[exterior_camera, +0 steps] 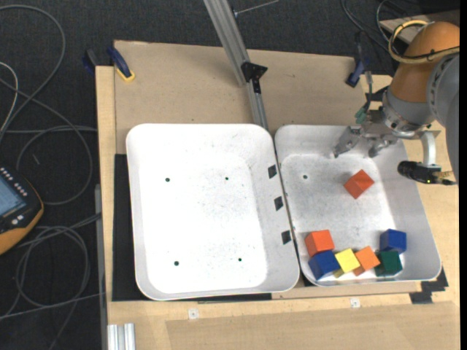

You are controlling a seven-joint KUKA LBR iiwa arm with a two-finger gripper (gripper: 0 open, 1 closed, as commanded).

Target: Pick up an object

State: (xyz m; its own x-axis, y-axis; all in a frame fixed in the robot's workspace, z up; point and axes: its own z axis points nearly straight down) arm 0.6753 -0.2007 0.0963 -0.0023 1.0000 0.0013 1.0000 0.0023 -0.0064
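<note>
Right bin (408, 217) — orange block (358, 184) just below open gripper (363, 149).

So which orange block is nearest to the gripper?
The lone orange block mid-bin, just below the gripper; the other two orange ones sit in the front cluster.

Arm (430, 71) cut off by right edge above the claw (363, 146); green block (391, 263) partly hidden behind blue block (393, 240).

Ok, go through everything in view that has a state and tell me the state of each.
gripper: fingers spread open, over the right bin's far end, holding nothing
lone orange block: tilted, lying apart from the rest
block cluster: bunched at the near edge
right bin: holds all the blocks
</note>
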